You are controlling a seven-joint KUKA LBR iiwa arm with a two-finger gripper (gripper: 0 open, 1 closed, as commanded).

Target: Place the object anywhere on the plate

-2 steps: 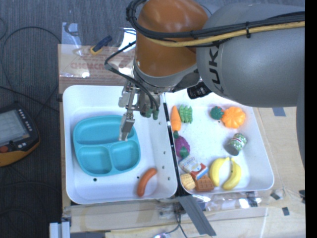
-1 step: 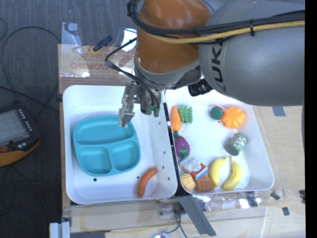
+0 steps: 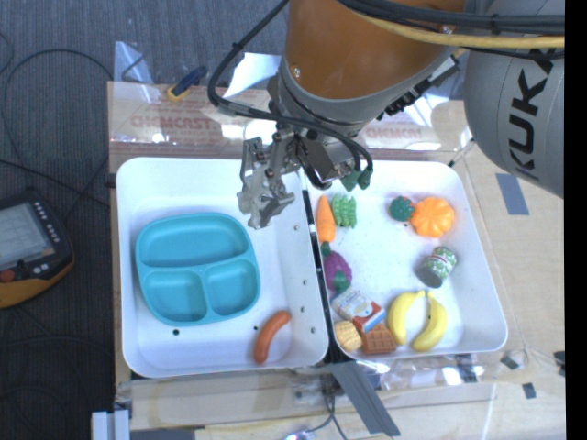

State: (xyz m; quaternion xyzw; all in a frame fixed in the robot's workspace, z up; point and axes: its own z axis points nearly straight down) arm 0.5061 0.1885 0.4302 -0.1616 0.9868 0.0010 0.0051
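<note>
Gripper (image 3: 266,195): seen over the left bin's upper right corner, by the divider; fingers point down, nothing seen between them; whether spread or closed cannot be told, metal parts overlap.
Arm (image 3: 376,35): orange band and grey body cut off by top and right edges; the far rims of both bins partly hidden under it.
Plate (image 3: 195,266): blue, three compartments, set in the left bin (image 3: 128,246); nothing lying on it.
Sausage (image 3: 271,335): orange-brown, on the left bin floor near the front right corner, just beside the plate but apart from it.
Right bin (image 3: 477,246): toy food scattered inside.
Carrot (image 3: 325,219): against the divider, green block (image 3: 344,210) touching it.
Pumpkin (image 3: 432,215): orange, small green piece (image 3: 401,209) just beside.
Purple item (image 3: 337,268): shape hard to make out.
Bananas (image 3: 417,317): two, side by side, front right.
Waffle (image 3: 376,341): at front rim, partly overlapped by small packets, labels unreadable.
Can (image 3: 438,266): tilted, print blurred.
</note>
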